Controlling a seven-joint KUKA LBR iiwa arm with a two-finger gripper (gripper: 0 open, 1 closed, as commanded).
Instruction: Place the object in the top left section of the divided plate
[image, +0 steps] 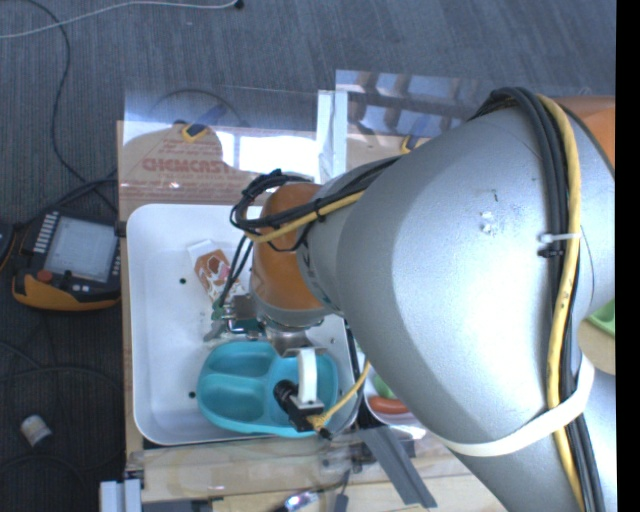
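Observation:
The teal divided plate (238, 388) lies at the near end of the left white bin (160, 330). A small white and orange packet (212, 270) lies flat on the bin floor beyond the plate. My gripper (230, 320) hangs low between the packet and the plate's far rim, under the orange wrist band. It is just near of the packet, and the wrist hides most of it. Nothing shows between its tips. The arm covers the plate's right side.
The arm's grey bulk covers most of the right bin; a red-orange thing (386, 405) peeks out at its near left corner and a green thing (606, 320) at the far right. A cardboard sheet (180, 165) lies behind the left bin.

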